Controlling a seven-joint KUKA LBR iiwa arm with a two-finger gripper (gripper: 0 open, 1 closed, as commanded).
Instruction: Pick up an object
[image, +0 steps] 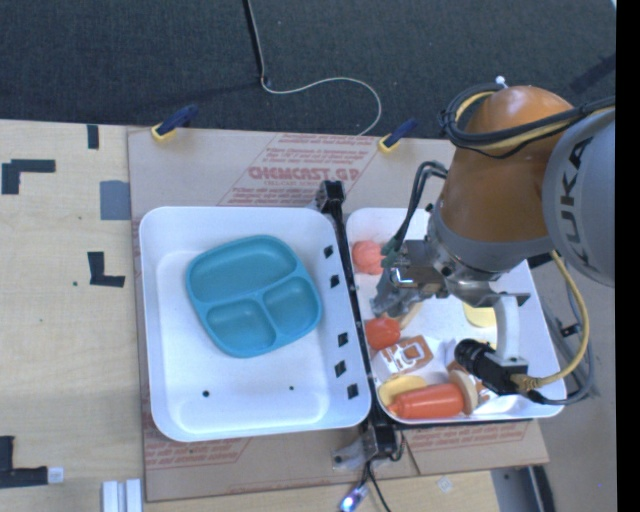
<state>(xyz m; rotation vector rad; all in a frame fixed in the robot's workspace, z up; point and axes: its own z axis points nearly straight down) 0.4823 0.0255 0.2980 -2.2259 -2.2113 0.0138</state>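
My gripper (392, 296) hangs low in the right bin (538, 330), near its left wall, under the big orange band of the arm. Its dark fingers point down and left. A small orange-red piece (381, 332) lies just below the fingertips, and a round orange-pink object (366, 255) lies just above them. Further toward the front are a white card with orange marks (411, 353), a yellow piece (402, 384) and a long red-orange piece (431, 402). A pale yellow object (481, 317) peeks out behind the wrist. Nothing shows between the fingers.
The left bin (165, 330) holds a blue divided plate (254, 294). A black divider with clips (345, 290) runs between the bins. Cables and a black connector (487, 366) hang over the right bin's front right. Cardboard underlies both bins.
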